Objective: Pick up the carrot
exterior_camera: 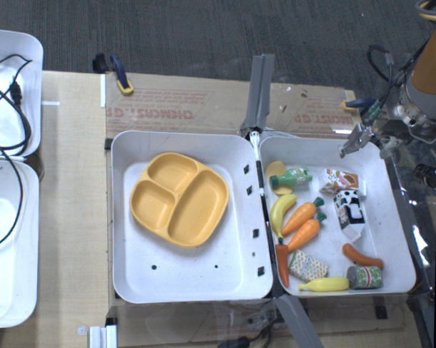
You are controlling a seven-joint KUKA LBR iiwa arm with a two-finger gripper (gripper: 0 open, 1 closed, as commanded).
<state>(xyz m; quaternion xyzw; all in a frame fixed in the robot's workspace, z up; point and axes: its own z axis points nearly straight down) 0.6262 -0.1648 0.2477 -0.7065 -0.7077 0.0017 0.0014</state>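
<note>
- From the camera view, we see the arm [430,66] cut off at the top right corner, so only its orange band and wrist show.
- The claw [362,141] hangs over the far right edge of the right bin [404,233]; its tip is small and dark against the rim, and we cannot tell how far it is open, nor see anything in it.
- Two carrots lie side by side in the middle of the right bin: the upper carrot [300,215] and the lower carrot [304,234], both slanted, green tops toward the upper right, touching or nearly so.
- Both carrots sit well apart from the claw, nearer to us and further left.
- A banana [279,210] lies just left of the carrots, a green bottle [290,179] above them.
- A black-and-white carton [349,208] lies to their right; its print is too small to read.
- The left bin [123,223] holds a yellow divided plate [178,198].
- Mirrored red lettering on the cardboard [170,104] behind the bins is hard for us to read.
</note>
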